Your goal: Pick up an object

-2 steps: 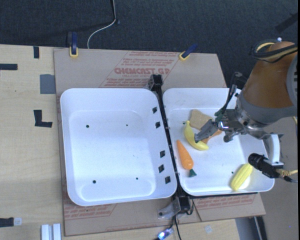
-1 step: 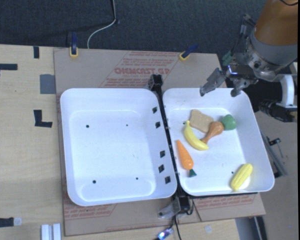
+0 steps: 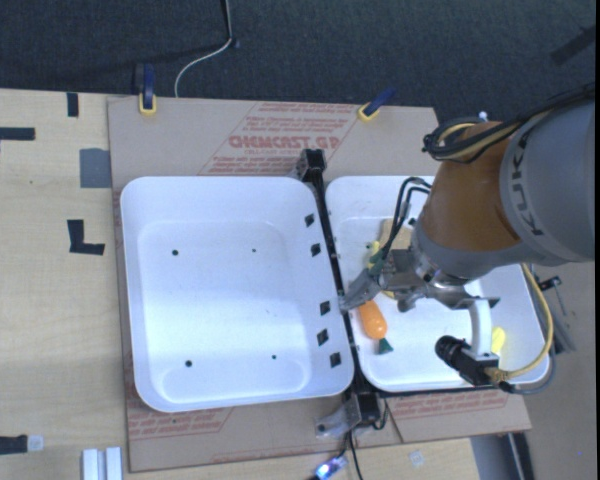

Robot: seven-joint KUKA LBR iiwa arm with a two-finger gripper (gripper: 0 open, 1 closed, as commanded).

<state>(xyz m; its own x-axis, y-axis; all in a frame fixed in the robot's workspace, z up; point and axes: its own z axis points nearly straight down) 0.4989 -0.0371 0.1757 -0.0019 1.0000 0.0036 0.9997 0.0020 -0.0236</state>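
Over the right bin [image 3: 525, 373] the gripper [image 3: 372, 290] hangs low near the divider; can't tell how it's set. Just below it lies a toy carrot [image 3: 374, 321], apparently loose on the floor.

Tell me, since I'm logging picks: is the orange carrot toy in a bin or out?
In. The carrot toy lies on the floor of the right bin, near the divider, just below the gripper.
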